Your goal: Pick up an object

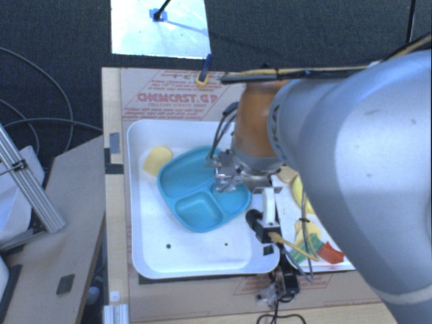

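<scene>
My gripper [225, 175] sits over the blue divided tray [200, 189] in the left bin [145, 248], at its right rim; I cannot tell its state. I worry it catches only the thin edge, so the tray slips or tips against the yellow piece [157, 159].

A cardboard sheet [169, 98] printed with red letters lies flat under the bins, showing beyond their far edge. Behind it a shiny square panel [159, 17] rests on dark carpet [54, 25]. Black cables [40, 113] curve across the carpet at left, beside a slanting aluminium rail [27, 181]
</scene>
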